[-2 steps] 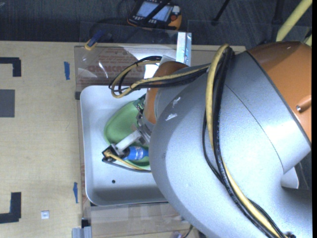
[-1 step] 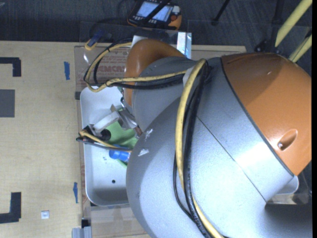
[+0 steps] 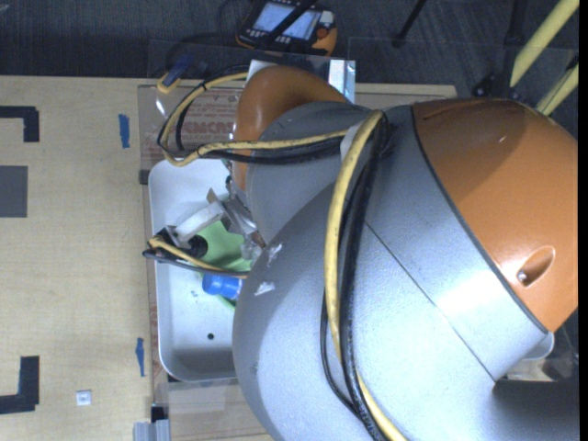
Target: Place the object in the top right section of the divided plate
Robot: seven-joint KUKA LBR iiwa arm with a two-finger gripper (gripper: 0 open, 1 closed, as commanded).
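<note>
On the far left lies the bare wooden desk (image 3: 73, 246), marked with black corner tabs and bits of blue tape. Next comes the white bin (image 3: 184, 352), its left wall and near corner showing past my own bulk. Inside it, against the left wall, I see a green piece (image 3: 220, 243) that may be part of the divided plate, though too little of it shows for me to tell its sections apart. Just below the green lies a small blue object (image 3: 221, 287), which I take to be the thing I should place; its long axis runs roughly left to right.

My pincer (image 3: 241, 219) hangs over the bin just right of the green piece, with the blue object below and slightly left of it. My arm hides most of it, so I cannot tell how it stands, and nothing I can see sits in its grip. My arm (image 3: 413, 274) covers the rest, cables (image 3: 340, 246) trailing along it.

I judge the pick not yet made: the move turns on dropping toward that blue object.
</note>
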